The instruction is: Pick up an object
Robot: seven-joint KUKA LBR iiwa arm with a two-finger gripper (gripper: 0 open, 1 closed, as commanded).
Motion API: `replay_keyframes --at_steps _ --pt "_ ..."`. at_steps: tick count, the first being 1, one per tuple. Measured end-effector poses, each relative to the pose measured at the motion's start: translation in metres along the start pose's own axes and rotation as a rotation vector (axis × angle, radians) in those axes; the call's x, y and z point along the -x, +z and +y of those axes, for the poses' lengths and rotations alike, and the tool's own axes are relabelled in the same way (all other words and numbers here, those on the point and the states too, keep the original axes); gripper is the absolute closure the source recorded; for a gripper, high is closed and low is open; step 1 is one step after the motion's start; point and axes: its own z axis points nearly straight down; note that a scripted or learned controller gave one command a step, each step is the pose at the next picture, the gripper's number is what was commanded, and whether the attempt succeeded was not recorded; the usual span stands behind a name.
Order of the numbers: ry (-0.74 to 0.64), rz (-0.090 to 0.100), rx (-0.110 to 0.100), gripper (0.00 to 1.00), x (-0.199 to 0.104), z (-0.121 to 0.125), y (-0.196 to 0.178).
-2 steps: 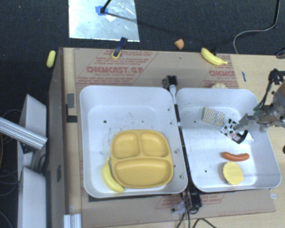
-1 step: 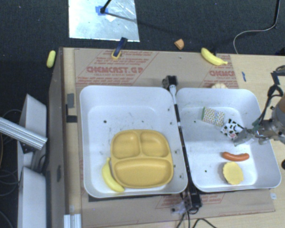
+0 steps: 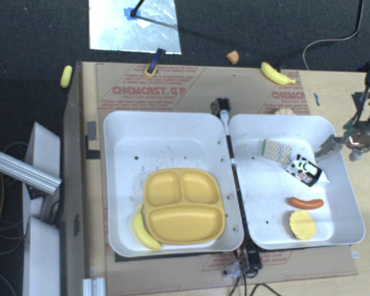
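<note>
Nearest the camera, a yellow divided tray (image 3: 184, 205) is seen in the left bin (image 3: 120, 165), a banana (image 3: 143, 230) touching its left edge. Right of that tray, in the right bin (image 3: 345, 221), a yellow disc (image 3: 303, 225), a sausage (image 3: 306, 203), a black-and-white packet (image 3: 305, 170) and a patterned block (image 3: 276, 150) are found. Farther right, the gripper (image 3: 330, 145) is seen at the rim, its state impossible to tell.

A yellow three-compartment plastic tray (image 3: 184, 205) and yellow banana (image 3: 144, 231) sit in a white bin (image 3: 126, 134); an orange-red sausage (image 3: 306, 203), yellow disc (image 3: 303, 226), black-and-white spotted block (image 3: 304, 171) and speckled pale sponge (image 3: 277, 151) nearby.
</note>
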Motion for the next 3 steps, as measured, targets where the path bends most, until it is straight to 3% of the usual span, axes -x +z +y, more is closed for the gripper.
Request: replay_keyframes --at_steps 1,2,3 --pt "0.002 0.001 -0.004 0.00 0.016 -0.029 0.057" --pt "-0.001 0.002 -0.002 0.00 -0.035 0.004 0.032" --pt "0.002 0.001 -0.004 0.00 -0.018 -0.013 0.066"
